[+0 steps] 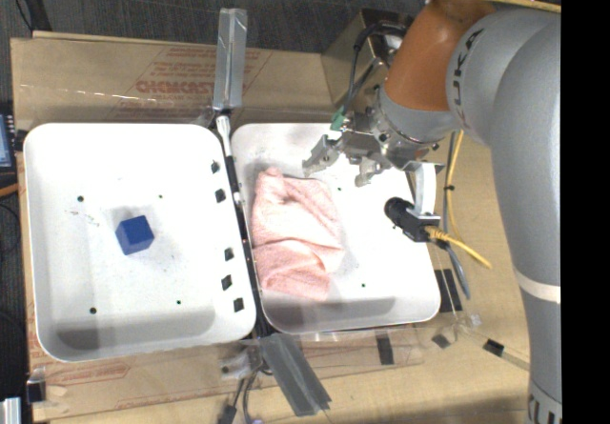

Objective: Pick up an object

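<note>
A crumpled pink cloth (294, 233) lies in the left half of the right bin (405, 293). A small blue cube (135, 233) sits in the left bin (57, 174), left of its middle. My gripper (339, 165) hangs over the far part of the right bin, just above and to the right of the cloth's far end. Its two fingers are spread apart with nothing between them; one fingertip (315, 163) is near the cloth's far edge, the other fingertip (364, 176) over bare bin floor.
A metal divider post (229, 60) rises between the bins at the back. A black connector with a yellow cable (419, 222) hangs from the arm over the right bin's right side. Cardboard (114, 70) lies under and behind the bins.
</note>
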{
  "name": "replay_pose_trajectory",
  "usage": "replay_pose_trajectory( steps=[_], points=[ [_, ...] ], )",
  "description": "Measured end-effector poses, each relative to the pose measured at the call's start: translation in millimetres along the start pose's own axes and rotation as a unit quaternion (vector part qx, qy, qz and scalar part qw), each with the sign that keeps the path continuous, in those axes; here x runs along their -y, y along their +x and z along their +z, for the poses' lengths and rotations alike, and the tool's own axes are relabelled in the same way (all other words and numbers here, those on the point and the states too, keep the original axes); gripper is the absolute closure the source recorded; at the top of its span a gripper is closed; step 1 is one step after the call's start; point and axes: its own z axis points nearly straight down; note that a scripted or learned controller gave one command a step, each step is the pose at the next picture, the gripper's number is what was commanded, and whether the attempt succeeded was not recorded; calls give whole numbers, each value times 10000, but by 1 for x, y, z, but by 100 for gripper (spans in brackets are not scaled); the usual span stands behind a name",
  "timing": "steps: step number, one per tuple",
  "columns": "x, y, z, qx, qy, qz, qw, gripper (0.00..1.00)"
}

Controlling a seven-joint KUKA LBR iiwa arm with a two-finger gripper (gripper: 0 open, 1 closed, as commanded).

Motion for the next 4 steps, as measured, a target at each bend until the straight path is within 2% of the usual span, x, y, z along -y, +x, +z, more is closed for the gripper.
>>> replay_pose_trajectory(
  steps=[1, 2, 3, 4],
  points=[
    [-19, -16, 133, -2, -11, -806, 9967, 0],
    [-45, -61, 134, 5, -26, -564, 9984, 0],
    [-49, -82, 133, 4, -45, -901, 9959, 0],
    [-17, -92, 134, -3, -28, -1250, 9922, 0]
  ],
)
